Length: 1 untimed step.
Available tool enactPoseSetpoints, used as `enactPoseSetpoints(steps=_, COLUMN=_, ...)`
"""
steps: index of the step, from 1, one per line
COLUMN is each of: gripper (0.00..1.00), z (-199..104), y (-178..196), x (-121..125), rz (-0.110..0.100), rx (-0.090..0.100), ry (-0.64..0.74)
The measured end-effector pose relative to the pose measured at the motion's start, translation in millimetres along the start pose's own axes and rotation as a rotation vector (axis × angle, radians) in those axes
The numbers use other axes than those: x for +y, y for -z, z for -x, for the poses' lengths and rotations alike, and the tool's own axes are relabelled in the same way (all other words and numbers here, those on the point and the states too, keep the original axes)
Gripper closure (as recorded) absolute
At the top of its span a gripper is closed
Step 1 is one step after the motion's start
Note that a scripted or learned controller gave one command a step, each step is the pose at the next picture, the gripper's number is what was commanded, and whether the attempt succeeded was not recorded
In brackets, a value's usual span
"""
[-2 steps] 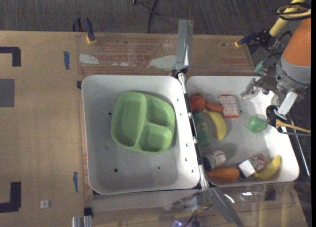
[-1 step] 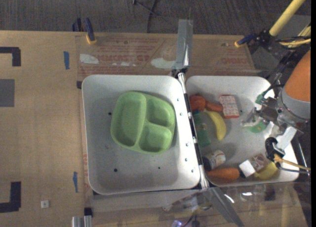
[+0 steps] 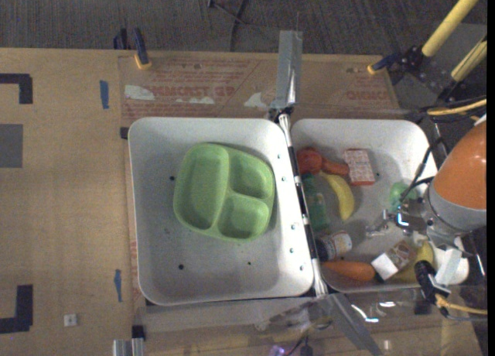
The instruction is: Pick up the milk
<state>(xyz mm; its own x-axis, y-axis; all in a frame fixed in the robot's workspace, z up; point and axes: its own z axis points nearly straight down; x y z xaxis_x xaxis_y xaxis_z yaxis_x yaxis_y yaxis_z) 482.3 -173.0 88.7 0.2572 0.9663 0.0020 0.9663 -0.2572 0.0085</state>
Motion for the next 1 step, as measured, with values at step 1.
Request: enactPoseSetpoints(steps=1, gripper=1.0, z=3.8, y=10.4, x=1.3, rz=0.006, rx=-0.007, ry=-0.006)
